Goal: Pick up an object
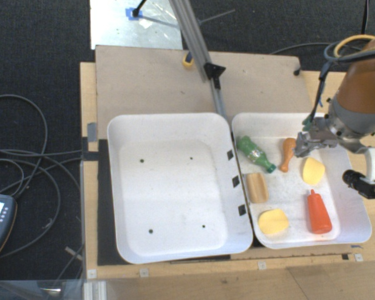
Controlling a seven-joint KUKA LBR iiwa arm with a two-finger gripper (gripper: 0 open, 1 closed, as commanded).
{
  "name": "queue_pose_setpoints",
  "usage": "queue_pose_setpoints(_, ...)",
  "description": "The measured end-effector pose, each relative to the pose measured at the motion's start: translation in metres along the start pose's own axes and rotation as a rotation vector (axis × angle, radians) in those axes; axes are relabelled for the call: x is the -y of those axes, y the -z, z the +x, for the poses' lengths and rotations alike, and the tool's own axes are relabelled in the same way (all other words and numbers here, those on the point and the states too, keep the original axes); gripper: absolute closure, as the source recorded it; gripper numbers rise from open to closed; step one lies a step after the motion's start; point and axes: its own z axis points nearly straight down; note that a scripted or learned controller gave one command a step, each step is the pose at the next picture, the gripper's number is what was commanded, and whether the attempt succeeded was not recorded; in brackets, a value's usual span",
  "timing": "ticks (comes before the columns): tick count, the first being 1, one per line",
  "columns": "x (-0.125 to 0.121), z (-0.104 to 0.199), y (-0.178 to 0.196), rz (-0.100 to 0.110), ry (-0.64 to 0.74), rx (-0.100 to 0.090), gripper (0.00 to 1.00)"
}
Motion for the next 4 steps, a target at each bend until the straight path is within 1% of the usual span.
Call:
queue_pose_setpoints(1,-0.009,0.043,0.002,0.005,0.005,-0.003,1.00)
queue_pose_setpoints(2,-0.021,0.087,0.005,0.004,0.005,-0.003,1.00)
queue_pose_setpoints(3,-0.029,0.145,0.001,0.005,0.006,-0.004,1.00)
queue_pose_setpoints(4,-0.038,0.197,0.018,0.003,0.006,-0.004,1.00)
